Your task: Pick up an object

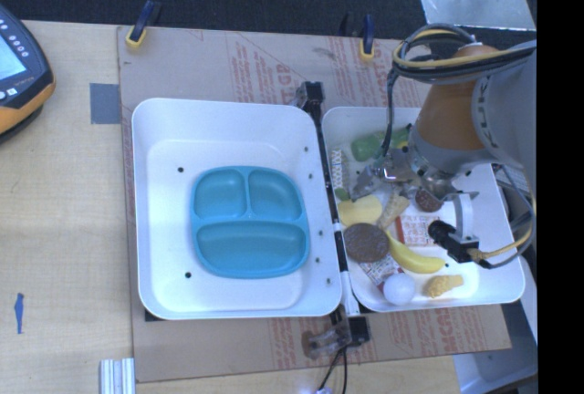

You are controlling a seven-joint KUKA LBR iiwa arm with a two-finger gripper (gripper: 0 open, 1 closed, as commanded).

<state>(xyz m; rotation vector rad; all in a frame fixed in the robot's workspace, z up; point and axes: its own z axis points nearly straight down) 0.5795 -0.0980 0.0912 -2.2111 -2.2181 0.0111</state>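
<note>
Arm [474, 109] over right bin [511, 292] (items half hidden)

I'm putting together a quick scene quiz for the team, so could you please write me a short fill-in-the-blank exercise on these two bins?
1. The blue divided plate lies in the ____ bin.
2. The plate has ____ compartments.
3. The banana lies in the ____ bin.
4. The band above the arm's wrist is ____.

Missing words: left; three; right; orange.
</note>
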